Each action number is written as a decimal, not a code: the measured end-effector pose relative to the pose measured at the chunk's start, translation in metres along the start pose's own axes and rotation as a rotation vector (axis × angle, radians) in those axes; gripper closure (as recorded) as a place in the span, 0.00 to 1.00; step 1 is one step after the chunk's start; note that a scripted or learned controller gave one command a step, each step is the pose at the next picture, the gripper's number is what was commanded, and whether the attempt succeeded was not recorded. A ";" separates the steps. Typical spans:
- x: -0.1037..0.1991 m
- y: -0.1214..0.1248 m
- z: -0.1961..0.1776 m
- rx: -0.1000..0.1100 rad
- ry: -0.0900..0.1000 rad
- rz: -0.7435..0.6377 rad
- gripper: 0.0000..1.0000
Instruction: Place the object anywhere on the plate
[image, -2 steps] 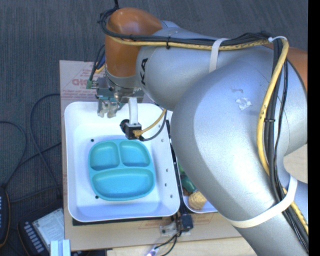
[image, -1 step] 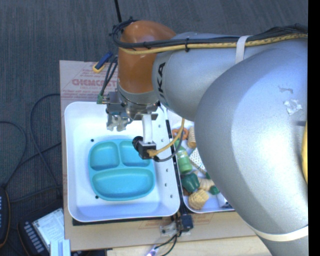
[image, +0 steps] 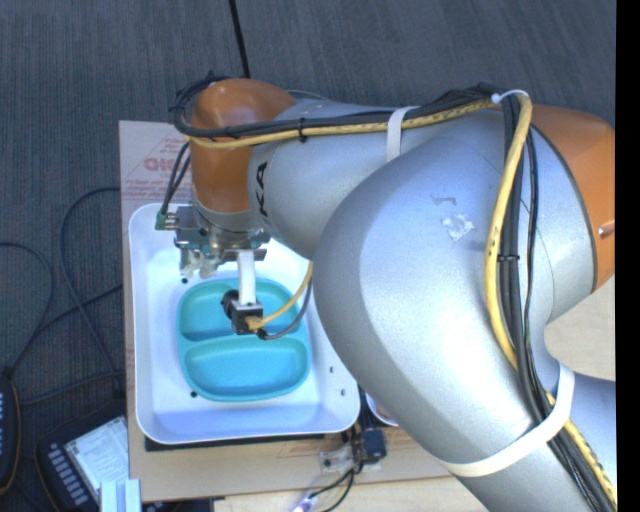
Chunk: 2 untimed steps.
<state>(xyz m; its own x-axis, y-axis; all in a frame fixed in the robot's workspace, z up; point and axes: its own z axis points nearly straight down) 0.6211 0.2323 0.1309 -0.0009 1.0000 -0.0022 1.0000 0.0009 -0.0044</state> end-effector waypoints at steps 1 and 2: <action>-0.060 0.032 -0.071 -0.006 0.000 0.002 1.00; -0.059 0.032 -0.079 -0.004 0.000 0.001 1.00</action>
<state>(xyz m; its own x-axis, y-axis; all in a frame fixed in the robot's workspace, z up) 0.6533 0.1731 0.2099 -0.0001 1.0000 -0.0021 1.0000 0.0001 -0.0008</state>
